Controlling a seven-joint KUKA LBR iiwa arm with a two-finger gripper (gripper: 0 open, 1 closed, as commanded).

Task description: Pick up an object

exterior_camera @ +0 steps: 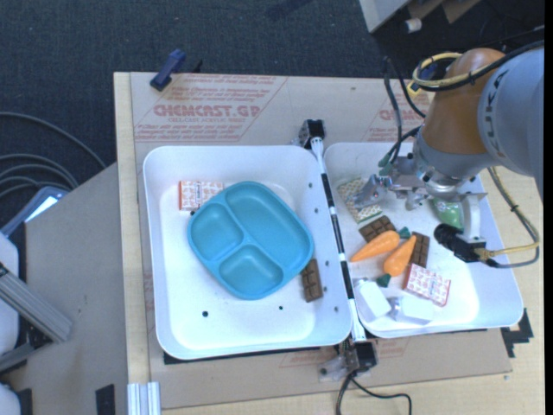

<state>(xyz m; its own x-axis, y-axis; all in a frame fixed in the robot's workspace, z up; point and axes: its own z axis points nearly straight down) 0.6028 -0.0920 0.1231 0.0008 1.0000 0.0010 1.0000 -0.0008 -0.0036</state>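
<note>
**Arm hovering over the right bin, no object picked yet**

Dark carpet is surrounding a bench topped with a printed board, and two shallow white bins are sitting on it side by side. The task names no particular object, so the likely candidates are lying in the right bin (501,305): two toy carrots (390,249) are resting near its middle, one crossing toward the divider, with a brown chocolate-bar piece (375,228) just above them and another brown bar (421,250) touching the second carrot. A red-and-white patterned packet (427,284) is lying just below those, and pale, whitish pieces (380,301) are sitting near the bin's front edge. A green object (448,209) is showing partly under the arm.

The gripper (384,188) is hanging over the upper part of this bin, near a speckled flat packet (359,192); nothing is visibly sitting between its fingers, and whether they are spread or closed is not something I can tell from this angle. The grey arm with its orange band (454,102) is reaching in from the right.

Farther out, the left bin (160,232) is holding a blue divided plate (249,239), a red-and-white packet (194,194) tucked at its upper left edge, and a brown bar (311,281) beside the divider.

My judgement: the approach step is in hand. The next move is calling for choosing one piece, lining up above it and descending without snagging its touching neighbours.
</note>
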